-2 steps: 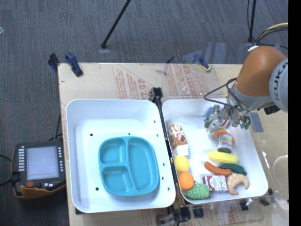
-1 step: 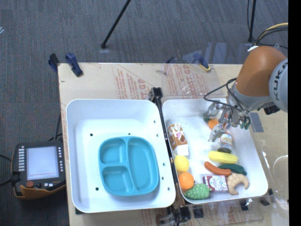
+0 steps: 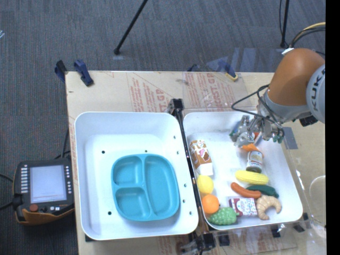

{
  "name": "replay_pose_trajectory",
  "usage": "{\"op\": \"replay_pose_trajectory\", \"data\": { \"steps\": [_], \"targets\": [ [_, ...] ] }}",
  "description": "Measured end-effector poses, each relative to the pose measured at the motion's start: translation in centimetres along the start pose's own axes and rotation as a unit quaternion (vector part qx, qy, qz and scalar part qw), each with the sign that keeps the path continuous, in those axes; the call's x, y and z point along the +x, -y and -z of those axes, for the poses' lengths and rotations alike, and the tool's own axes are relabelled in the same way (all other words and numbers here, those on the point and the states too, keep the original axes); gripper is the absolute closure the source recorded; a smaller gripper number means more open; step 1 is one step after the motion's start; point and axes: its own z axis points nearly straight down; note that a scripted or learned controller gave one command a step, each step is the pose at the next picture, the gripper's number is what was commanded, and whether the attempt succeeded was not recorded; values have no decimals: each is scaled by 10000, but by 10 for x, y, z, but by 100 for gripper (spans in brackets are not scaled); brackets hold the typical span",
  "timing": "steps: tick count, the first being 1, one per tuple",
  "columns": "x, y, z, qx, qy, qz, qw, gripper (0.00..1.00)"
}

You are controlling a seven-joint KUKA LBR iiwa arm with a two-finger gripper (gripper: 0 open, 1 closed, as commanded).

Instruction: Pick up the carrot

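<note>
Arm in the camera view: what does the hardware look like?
Grey arm with a rounded orange band above the wrist and dark lettering on the grey shell. Thin black and yellow cables loop around it. The end effector is a small metallic, dark assembly.

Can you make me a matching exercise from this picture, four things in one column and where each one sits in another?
Things:
1. teal divided plastic plate
2. round orange fruit
3. yellow corn cob
4. black handheld pendant with screen

Places:
A. right bin, near its front left corner
B. on the floor, left of the bench
C. left bin
D. right bin, just below the small bottle

Pairs: 1-C, 2-A, 3-D, 4-B
</note>
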Motion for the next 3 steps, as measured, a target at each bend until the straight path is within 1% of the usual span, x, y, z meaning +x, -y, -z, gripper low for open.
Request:
{"op": "replay_pose_trajectory", "data": {
  "steps": [1, 2, 3],
  "targets": [
    [87, 41, -2, 20, -76, 610, 9981, 100],
    [29, 35, 131, 40, 16, 804, 9968, 100],
    [80, -63, -26, -32, -138, 1970, 9803, 100]
  ]
}}
